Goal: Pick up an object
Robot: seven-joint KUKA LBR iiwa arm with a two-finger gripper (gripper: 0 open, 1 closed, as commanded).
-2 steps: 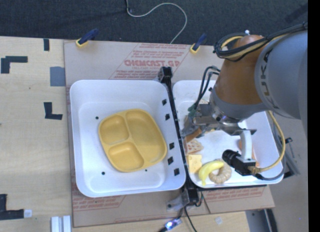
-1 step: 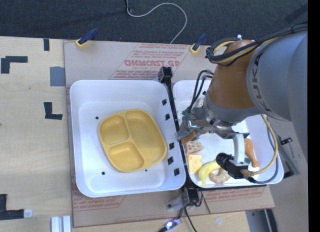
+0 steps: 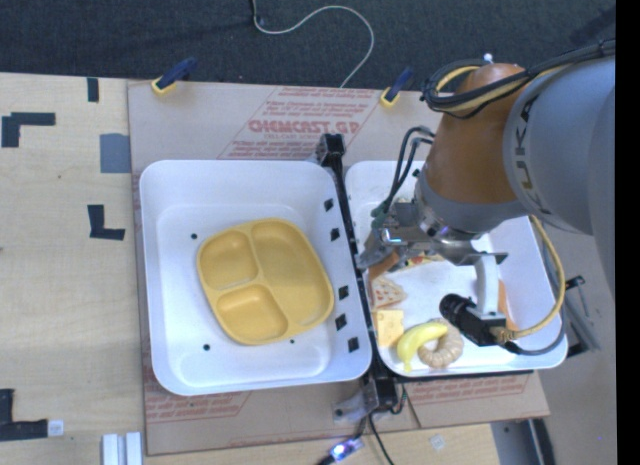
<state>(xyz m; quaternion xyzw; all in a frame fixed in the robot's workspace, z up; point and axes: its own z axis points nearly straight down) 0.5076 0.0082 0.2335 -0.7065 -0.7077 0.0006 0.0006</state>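
2 bins (image 3: 160, 253): left holds 1 yellow plate (image 3: 264, 280); beside it, the arm (image 3: 480, 153) hides the end effector, state unclear.

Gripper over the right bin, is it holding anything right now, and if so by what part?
Cannot be told. The gripper sits low at the right bin's left side, just above the toast, but nothing shows between its fingers.
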